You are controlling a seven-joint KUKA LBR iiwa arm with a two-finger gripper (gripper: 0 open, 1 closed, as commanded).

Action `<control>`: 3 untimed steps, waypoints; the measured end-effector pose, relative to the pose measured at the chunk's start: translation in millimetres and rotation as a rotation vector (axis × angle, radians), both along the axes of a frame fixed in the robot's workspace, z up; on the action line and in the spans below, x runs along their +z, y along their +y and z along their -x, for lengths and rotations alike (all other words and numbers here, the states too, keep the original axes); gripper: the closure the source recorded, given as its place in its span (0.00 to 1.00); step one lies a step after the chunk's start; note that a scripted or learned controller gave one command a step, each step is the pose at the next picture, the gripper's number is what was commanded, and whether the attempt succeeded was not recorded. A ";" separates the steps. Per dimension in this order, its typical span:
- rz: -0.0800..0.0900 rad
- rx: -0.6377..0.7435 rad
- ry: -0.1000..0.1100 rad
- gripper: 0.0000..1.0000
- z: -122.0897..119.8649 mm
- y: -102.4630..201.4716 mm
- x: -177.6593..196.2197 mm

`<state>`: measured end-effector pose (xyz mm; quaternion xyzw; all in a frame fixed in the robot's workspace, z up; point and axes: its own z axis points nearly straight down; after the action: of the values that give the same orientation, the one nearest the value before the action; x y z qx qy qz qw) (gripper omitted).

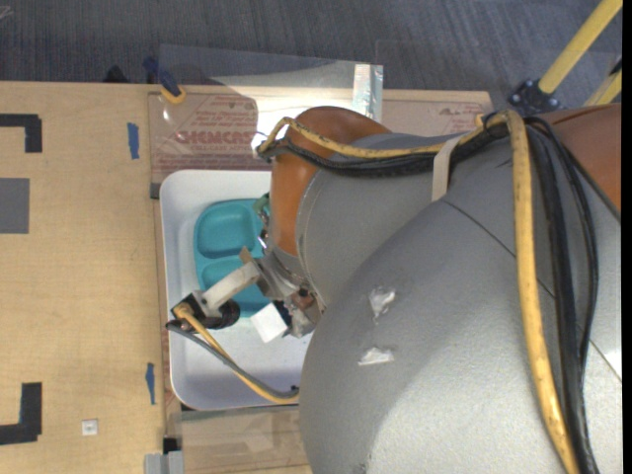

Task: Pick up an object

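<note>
A teal plastic dish (225,237) with moulded compartments lies in the back half of the white bin (222,375). My gripper (284,309) reaches down into this bin just right of the dish's near edge, low over the bin floor. A small white block (267,325) sits right under the gripper; whether it is gripped is hidden. The grey arm with its orange band (296,181) covers the bin's right side and everything beyond it.
The bin's left wall (164,265) borders a flat cardboard surface (79,265) with black marks and blue tape. A clear plastic sheet (267,92) stands behind the bin. Yellow cables (528,265) run along the arm.
</note>
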<state>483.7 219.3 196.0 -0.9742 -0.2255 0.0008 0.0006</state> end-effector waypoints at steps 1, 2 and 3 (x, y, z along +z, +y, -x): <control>0.000 -0.001 0.001 1.00 -0.3 0.1 8.9; 0.001 -0.242 -0.001 1.00 3.6 5.3 1.9; -0.004 -0.122 -0.008 1.00 3.4 6.0 131.9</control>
<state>480.4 225.3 328.0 -0.9862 -0.1656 -0.0037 0.0017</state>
